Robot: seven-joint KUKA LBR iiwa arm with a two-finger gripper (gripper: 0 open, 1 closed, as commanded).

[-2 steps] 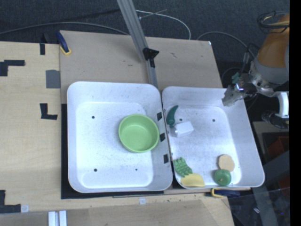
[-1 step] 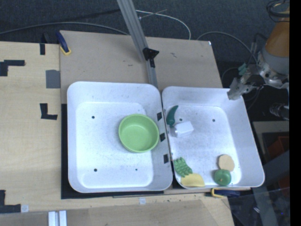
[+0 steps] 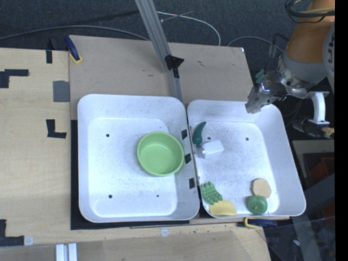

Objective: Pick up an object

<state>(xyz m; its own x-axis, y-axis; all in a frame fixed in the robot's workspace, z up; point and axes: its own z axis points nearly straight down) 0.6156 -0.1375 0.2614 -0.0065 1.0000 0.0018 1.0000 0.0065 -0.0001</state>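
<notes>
The tool (image 3: pixel 255 105) hangs over the right bin's (image 3: pixel 283 145) upper rim; its opening cannot be determined. The nearest object, a dark green pepper-like piece (image 3: pixel 198 132), lies near that bin's left wall, long axis roughly vertical in view, just above a small white block (image 3: pixel 212 148).

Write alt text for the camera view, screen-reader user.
A grey arm's gripper hangs over the top right corner of the right bin, holding nothing visible. That bin holds a dark green piece, a white block, a leafy green toy, a yellow piece, a green ball and a tan disc. The left bin holds a green bowl.
</notes>
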